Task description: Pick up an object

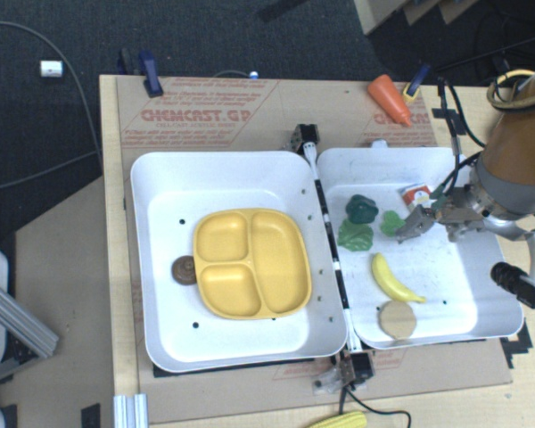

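gripper [416, 222] nr banana [395, 280], lying diagonal

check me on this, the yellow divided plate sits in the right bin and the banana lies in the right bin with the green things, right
Not quite. The camera view shows the yellow divided plate in the left bin, not the right one. The rest holds: the banana lies in the right bin with the green things.

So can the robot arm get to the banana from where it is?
Probably yes. The banana lies in the open in the right bin, apart from the green pieces and the tan disc. The gripper hovers just above it, nothing between.
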You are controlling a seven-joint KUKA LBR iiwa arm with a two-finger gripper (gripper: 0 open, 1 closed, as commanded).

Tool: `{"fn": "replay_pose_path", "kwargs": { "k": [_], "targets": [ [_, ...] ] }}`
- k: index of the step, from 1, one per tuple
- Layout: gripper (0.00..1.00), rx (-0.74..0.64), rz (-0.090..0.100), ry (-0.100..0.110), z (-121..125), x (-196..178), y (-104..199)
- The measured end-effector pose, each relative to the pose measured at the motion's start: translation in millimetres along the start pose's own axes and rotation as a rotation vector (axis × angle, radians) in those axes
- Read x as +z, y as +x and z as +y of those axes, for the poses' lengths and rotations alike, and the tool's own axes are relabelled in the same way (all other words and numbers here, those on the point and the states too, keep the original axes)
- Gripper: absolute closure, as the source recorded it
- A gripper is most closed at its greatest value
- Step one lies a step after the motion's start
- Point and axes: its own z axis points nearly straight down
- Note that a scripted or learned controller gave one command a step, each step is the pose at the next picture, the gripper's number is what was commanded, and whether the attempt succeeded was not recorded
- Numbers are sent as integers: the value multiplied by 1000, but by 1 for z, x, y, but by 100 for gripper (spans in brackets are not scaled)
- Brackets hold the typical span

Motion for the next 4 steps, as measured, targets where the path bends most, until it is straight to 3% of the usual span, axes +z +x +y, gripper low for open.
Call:
{"fn": "replay_pose_path", "kwargs": {
  "k": [1, 2, 3, 4],
  "targets": [
    [0, 0, 0, 1, -7, 68, 26],
    [0, 1, 1, 2, -24, 100, 37],
    [100, 2, 0, -1, -24, 90, 37],
    [100, -1, 0, -3, 41, 0, 85]
  ]
}}
